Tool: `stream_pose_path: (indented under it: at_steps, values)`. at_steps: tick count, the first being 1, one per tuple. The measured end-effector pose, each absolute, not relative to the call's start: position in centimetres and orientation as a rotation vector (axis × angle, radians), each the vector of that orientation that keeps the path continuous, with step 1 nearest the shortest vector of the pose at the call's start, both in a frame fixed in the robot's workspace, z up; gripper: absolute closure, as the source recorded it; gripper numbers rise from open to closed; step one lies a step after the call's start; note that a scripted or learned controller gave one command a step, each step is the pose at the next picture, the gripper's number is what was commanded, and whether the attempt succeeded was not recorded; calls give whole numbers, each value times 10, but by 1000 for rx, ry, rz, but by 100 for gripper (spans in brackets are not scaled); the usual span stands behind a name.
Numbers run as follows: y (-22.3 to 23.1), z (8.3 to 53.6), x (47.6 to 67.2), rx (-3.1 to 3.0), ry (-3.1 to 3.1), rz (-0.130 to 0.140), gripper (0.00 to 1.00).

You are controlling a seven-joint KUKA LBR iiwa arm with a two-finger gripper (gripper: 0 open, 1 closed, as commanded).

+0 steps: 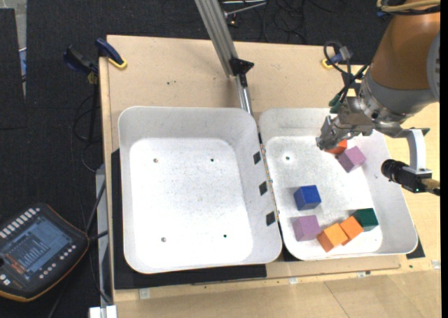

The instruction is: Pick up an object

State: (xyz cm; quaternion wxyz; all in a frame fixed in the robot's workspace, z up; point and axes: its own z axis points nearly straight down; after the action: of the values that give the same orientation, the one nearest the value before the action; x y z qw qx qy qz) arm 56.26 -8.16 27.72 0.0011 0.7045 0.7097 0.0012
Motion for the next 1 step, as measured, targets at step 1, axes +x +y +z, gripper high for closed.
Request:
stream_pose_path:
  at_steps: [1]
  values:
    - [-37,277,583,2212,2229,3,100]
